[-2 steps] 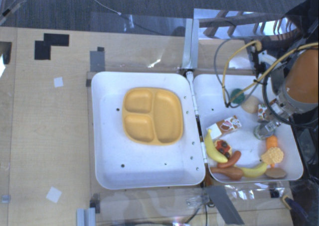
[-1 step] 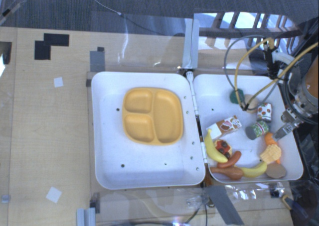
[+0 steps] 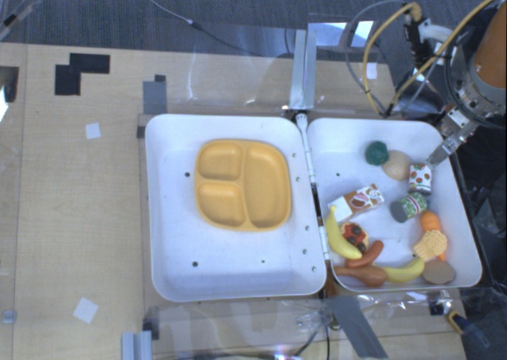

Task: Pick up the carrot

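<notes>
The arm comes in from the right and its tool (image 3: 440,150) hangs above the upper right part of the right bin (image 3: 341,138), near a small can (image 3: 420,178) and a beige egg-shaped piece (image 3: 395,166). From where I stand I cannot tell how the tool is set; it looks like a thin grey tip, and nothing is visibly caught in it.

The carrot is hard to pick out for certain. My best guess is the small orange piece (image 3: 430,221) on the right side of that bin, just above a yellow waffle-like piece (image 3: 431,246) and just right of a green-banded can (image 3: 411,207). It lies on the bin floor, below the tool and apart from it, with the small can between them.

Around it the bin is crowded: a green ball (image 3: 376,152), a little carton (image 3: 364,199), two bananas (image 3: 341,241), sausages (image 3: 366,274) and a brown potato-like lump (image 3: 438,272). The left bin (image 3: 170,271) carries a yellow divided plate (image 3: 242,183).

So the pick looks unstarted to me. The carrot is not lifted and not touched. What is left is nearly everything: bringing the tool over the orange piece, lowering among tight neighbours, closing on it and lifting it out.
</notes>
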`<state>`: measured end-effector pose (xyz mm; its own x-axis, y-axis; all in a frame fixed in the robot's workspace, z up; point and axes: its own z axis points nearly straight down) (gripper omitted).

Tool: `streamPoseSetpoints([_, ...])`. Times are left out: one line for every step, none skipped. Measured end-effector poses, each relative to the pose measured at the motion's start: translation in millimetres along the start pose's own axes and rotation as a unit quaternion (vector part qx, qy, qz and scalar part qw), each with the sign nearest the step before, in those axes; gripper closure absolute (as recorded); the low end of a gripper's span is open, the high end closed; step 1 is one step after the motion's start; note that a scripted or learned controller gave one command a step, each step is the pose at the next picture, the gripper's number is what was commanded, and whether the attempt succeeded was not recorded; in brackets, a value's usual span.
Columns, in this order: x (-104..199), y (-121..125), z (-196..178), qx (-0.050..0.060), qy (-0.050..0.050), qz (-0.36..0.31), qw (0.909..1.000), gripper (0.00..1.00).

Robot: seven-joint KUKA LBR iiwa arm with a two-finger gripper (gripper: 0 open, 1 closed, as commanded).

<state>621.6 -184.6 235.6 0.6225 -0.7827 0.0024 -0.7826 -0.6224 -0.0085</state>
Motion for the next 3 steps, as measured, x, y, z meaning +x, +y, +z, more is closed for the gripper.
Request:
streamPoseSetpoints([36,-34,-14,0.000,0.000,-0.042,0.9991,1.00])
streamPoseSetpoints([24,-10,15,-0.002,-0.002,-0.002,1.0000,1.00])
streamPoseSetpoints([29,-21,-12,0.000,0.001,0.007,1.0000,1.00])
